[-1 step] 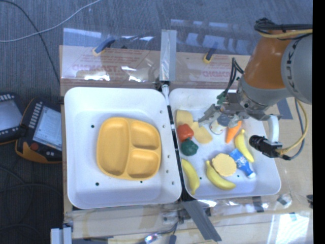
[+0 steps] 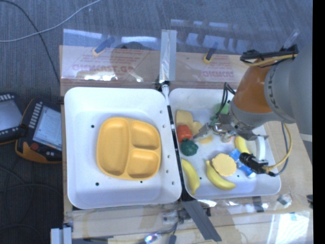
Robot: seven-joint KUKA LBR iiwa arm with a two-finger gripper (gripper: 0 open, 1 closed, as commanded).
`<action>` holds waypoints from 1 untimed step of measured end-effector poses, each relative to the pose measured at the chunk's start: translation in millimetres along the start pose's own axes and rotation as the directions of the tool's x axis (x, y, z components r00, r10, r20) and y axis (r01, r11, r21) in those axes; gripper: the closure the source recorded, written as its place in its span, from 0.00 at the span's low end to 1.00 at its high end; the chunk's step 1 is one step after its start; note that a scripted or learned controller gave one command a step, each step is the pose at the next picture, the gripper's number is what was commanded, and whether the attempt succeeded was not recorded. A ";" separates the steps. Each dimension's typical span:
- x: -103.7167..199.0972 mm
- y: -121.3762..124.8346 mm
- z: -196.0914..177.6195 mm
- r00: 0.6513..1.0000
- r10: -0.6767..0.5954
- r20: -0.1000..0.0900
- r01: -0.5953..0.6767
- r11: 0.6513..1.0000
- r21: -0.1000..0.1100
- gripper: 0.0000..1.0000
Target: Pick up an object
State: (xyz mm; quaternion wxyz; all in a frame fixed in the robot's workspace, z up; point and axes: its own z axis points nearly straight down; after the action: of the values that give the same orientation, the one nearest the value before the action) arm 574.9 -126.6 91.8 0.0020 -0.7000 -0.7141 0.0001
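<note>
The gripper point(image 2: 210, 128) hangs low in the right bin point(image 2: 271, 187), over the toy food beside a red tomato point(image 2: 184, 132) and green pepper point(image 2: 189, 147). I cannot tell the fingers' state. This looks like the reaching step; next, closing on one piece and lifting.

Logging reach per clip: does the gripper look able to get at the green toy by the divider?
Probably yes: the gripper hangs in the same right bin, and the green toy lies uncovered, with a red piece close beside it.
</note>
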 end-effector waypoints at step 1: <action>-83.8 -4.1 -14.0 0.993 -0.118 -0.018 0.118 0.993 0.003 0.00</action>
State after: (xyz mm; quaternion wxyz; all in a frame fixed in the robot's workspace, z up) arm 572.5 -210.5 105.6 0.0097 -0.6564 -0.7544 -0.0050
